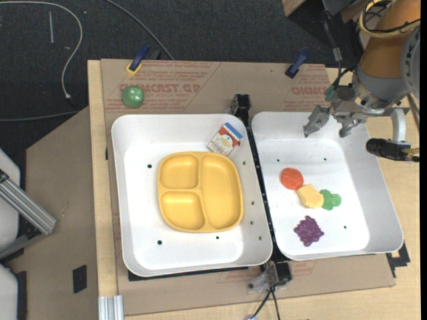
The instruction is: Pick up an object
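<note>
In the right bin [373, 179] lie an orange-red round piece [291, 178], a yellow piece [309, 196], a green piece [330, 199] and a purple grape bunch [308, 230]. My gripper [330, 127] hangs over the bin's far edge, well above and behind these pieces. Its two grey fingers [314, 122] are spread apart with nothing between them. The arm's orange band [390, 42] rises at the upper right.
The left bin [133, 179] holds a yellow divided plate [200, 192] and a small milk carton [225, 139] at its far rim. A green ball [133, 97] rests on the cardboard behind the left bin. Blue clamps [138, 60] hold the cardboard's back edge.
</note>
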Available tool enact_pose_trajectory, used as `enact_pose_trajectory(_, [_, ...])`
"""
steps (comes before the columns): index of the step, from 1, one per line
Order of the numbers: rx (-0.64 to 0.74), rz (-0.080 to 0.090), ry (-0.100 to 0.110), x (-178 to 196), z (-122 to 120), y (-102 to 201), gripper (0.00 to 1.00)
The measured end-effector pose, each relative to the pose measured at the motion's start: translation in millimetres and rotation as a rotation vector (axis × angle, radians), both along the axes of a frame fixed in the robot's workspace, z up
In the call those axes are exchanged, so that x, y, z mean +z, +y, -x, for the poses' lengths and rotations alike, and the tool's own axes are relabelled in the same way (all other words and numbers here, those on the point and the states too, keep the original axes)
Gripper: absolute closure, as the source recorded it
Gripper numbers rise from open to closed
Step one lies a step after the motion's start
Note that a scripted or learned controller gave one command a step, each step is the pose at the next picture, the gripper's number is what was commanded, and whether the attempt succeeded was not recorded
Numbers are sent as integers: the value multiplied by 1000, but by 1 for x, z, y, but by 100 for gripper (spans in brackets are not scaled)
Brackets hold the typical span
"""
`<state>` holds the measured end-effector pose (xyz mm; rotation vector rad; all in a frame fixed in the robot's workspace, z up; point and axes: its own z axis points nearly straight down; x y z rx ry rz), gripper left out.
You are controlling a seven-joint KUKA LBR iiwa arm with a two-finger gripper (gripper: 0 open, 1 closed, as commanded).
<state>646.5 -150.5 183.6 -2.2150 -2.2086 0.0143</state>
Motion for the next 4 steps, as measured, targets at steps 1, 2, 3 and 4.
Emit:
enact_pose_trajectory(1, [3,2,-15,9,-3,0,0])
enact_pose_trajectory(2, [4,1,-10,-37,-3,8,0])
enact_pose_trajectory(3, [4,2,-11,-80,-6,6,0])
enact_pose_trajectory(4, [5,2,-11,-100,-6,7,0])
